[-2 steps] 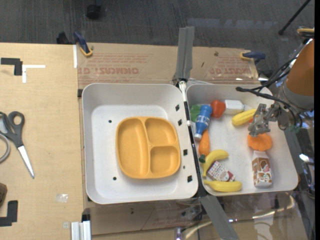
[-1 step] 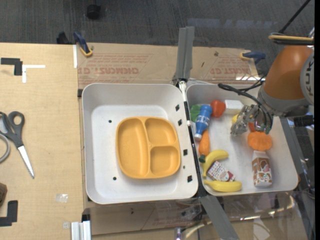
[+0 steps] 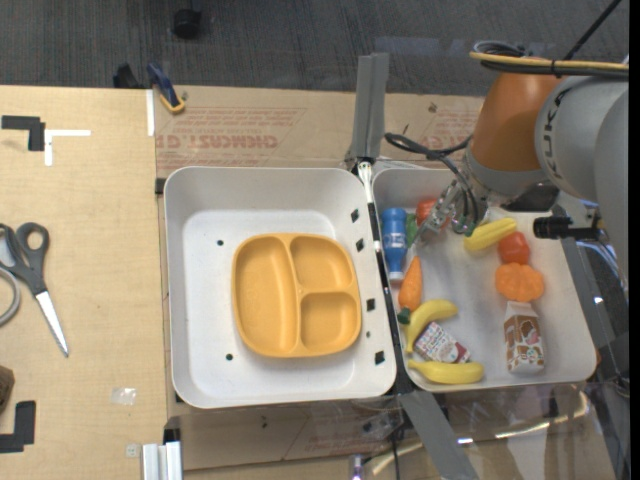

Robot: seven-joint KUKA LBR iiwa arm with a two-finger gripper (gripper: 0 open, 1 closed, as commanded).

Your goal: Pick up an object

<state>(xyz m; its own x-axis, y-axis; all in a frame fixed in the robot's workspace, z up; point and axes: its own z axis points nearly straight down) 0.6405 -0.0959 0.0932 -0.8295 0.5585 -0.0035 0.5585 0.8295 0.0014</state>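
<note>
Partly tool hides red item.

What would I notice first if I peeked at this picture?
Probably the big yellow divided plate, alone in the left bin. Next, the right bin, crowded with toy food: bananas, a carrot and an orange. The grey-and-orange robot arm reaches down into that bin's far end.

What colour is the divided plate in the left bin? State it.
Yellow-orange, all three compartments of the divided plate, in the camera view.

Two white bins, one yellow tray, three bananas, one scissors
</note>
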